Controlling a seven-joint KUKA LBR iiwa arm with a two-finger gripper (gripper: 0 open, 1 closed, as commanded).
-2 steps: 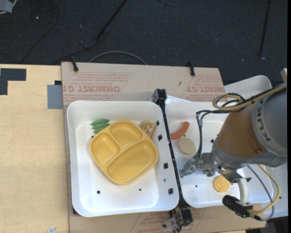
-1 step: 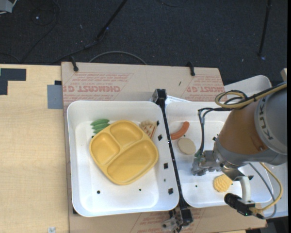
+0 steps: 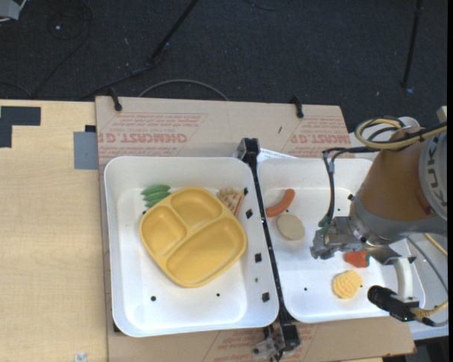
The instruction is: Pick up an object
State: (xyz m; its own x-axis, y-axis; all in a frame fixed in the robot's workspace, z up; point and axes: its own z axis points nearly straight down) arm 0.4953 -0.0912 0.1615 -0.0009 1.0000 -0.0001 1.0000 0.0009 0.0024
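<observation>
In the right bin I see four small objects. A red-orange sausage point(image 3: 279, 202) lies tilted, its upper end pointing to about 1 o'clock. Just beside it, at 5 o'clock, a round beige piece point(image 3: 291, 227) lies flat. A small red object point(image 3: 356, 259) is partly covered, so I cannot tell its shape. A yellow ridged piece point(image 3: 346, 284) lies at 6 o'clock of the red one, near the front wall. I see them all apart from each other.
</observation>
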